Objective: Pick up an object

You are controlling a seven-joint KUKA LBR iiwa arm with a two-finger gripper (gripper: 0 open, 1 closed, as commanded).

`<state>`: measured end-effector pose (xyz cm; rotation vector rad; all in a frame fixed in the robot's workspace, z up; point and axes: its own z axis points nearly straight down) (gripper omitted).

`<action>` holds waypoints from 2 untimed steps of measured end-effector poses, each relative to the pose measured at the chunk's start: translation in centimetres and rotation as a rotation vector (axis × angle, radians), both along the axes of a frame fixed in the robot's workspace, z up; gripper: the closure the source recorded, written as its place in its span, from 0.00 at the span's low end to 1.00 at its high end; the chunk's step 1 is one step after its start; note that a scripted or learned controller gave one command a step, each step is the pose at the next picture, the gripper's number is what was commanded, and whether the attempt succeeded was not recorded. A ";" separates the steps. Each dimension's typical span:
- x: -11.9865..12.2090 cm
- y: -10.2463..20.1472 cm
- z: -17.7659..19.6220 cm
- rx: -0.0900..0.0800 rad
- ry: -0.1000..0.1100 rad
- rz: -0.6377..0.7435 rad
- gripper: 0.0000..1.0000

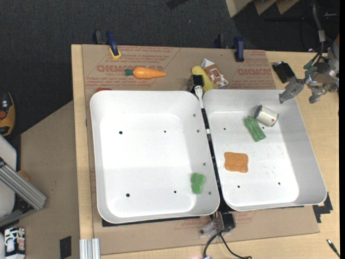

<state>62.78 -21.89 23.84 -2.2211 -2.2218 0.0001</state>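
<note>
The right bin [302, 161] holds a small silver cylinder [266, 116], a green stick-like piece [254, 128] touching it, and a flat orange piece [236, 162]. In the left bin [108, 144] a green lump [198, 183] lies at the near right corner. My gripper [301, 94] hangs over the far right corner of the right bin, up and to the right of the silver cylinder. Its two fingers are spread apart, open, with nothing between them.
Behind the bins on the cardboard lie a toy carrot [145, 73], a yellow item [199, 74] and a small brown-and-white box [215, 75]. Blue clamps [113, 45] [238, 47] grip the board's far edge. A black block [282, 70] sits near the gripper.
</note>
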 end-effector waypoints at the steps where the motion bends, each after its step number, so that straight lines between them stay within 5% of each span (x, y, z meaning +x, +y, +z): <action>1: 1.7 3.2 -12.6 -0.010 -0.017 -0.001 0.00; 2: 1.0 3.4 -12.6 -0.003 0.013 0.000 1.00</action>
